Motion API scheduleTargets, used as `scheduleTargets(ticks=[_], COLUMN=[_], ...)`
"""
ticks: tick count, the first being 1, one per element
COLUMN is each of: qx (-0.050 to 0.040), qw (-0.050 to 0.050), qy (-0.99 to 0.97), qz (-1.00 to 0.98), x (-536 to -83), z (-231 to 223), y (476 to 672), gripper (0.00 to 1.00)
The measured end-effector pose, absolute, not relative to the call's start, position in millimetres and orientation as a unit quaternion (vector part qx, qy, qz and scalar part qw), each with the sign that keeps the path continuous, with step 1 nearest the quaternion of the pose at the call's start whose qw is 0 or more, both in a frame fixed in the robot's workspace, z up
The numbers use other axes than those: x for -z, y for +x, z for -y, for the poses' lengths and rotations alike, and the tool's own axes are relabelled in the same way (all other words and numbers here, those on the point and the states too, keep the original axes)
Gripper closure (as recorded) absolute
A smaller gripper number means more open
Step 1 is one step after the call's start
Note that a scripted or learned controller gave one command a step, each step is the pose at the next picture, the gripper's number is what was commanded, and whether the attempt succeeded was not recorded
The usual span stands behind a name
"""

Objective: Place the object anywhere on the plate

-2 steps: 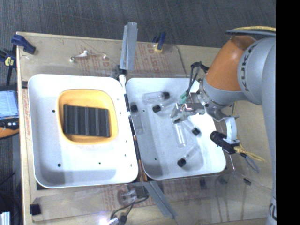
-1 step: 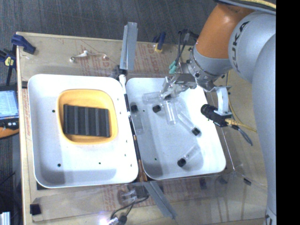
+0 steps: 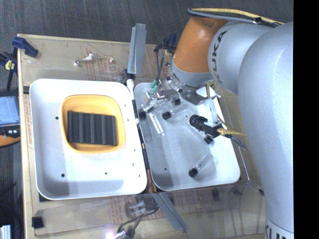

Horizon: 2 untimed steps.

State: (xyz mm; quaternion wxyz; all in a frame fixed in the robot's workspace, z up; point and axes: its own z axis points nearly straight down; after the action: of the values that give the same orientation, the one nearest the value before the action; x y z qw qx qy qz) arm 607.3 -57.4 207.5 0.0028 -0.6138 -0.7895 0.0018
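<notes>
Over right bin (image 3: 227, 176), jaws obscured.

2 white bins (image 3: 50, 183) sit side by side on the wooden tabletop (image 3: 65, 51); a blue clamp (image 3: 24, 46) grips its far-left corner.

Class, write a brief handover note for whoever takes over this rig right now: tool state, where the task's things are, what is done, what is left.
Tool: low over the right bin's far left corner; open or shut cannot be told.
Plate: yellow, in the left bin, carrying a dark ridged block.
Done: no placement can be confirmed.
Left: confirm a grasp, carry the object over, set it on the plate.
</notes>
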Motion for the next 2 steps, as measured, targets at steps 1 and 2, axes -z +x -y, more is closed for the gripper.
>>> scheduleTargets(ticks=[1, 2], qx=[-0.0004, -0.0012], qw=[0.0, 0.002], qy=[-0.526, -0.464], qz=[0.85, 0.886], x=[-191.3, -191.1], z=[31.0, 13.0], y=[634.7, 616.1], gripper=[1.0, 1.0])
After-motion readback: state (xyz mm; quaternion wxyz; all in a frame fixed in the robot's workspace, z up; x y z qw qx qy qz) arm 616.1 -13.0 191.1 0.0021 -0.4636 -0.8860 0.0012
